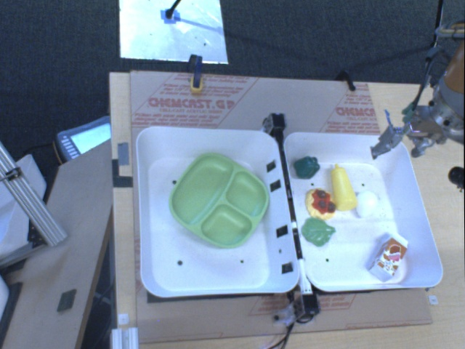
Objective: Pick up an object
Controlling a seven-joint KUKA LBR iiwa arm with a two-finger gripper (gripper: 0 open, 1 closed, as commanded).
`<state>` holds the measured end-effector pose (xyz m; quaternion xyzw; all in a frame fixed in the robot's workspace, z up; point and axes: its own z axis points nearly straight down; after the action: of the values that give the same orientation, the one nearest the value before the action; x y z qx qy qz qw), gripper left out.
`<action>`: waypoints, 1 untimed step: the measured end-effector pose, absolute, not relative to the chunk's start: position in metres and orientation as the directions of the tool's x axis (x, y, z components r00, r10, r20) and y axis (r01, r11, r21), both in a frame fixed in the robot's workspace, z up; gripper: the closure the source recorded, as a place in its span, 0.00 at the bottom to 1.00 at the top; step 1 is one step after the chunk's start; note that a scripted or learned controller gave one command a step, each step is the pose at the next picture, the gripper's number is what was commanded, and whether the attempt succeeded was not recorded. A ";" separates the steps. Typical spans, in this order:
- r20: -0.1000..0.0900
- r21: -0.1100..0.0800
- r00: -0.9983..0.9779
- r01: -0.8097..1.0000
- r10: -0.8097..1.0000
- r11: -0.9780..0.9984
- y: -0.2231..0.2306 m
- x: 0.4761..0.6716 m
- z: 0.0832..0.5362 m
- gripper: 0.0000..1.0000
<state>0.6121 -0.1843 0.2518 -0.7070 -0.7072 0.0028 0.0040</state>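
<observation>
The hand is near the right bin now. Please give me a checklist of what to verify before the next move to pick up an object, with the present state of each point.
1. Hand carries nothing: ok, no object is seen between its fingers.
2. Hand is over the objects: not ok, it hangs at the far right corner of the right bin, apart from them.
3. Objects lie inside the right bin: ok.
4. Carton stands free of the others: ok, it is alone near the front right corner.
5. Yellow bottle is free: not ok, it touches the pizza toy and the white egg.
6. Green tray is out of the way: ok, it lies in the left bin.
</observation>
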 end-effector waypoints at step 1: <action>-0.001 0.002 -0.003 1.000 1.000 0.003 -0.184 0.614 0.259 0.00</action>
<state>0.6144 -0.1837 0.2589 -0.7059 -0.7083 -0.0004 -0.0011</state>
